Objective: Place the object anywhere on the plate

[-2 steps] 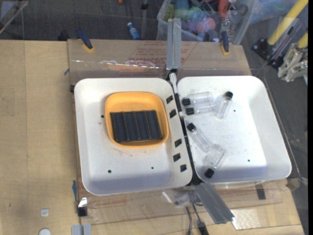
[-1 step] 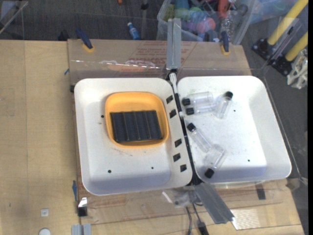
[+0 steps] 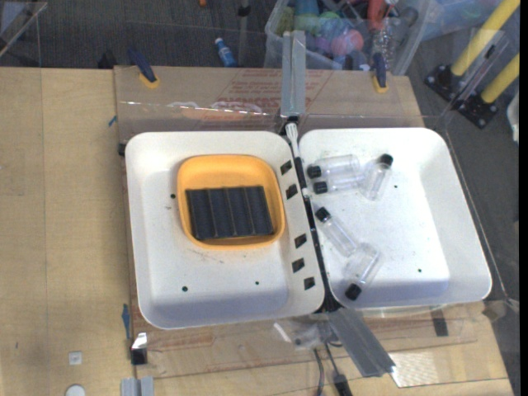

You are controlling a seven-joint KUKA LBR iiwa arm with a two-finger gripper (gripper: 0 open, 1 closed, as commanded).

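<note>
Camera view: black ridged object (image 3: pixel 228 212) lying on orange plate (image 3: pixel 231 172), left bin (image 3: pixel 157 287); clear vials (image 3: pixel 334 172) in right bin (image 3: pixel 429 246).

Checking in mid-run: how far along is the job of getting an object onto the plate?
Done: the orange plate in the left bin already carries a dark ribbed block, which may be an earlier placement. In hand: nothing visibly being carried. Left: four clear vials with black caps lie in the right bin, two near the top and two lower by the divider; any of them would need picking and moving onto the plate.
</note>
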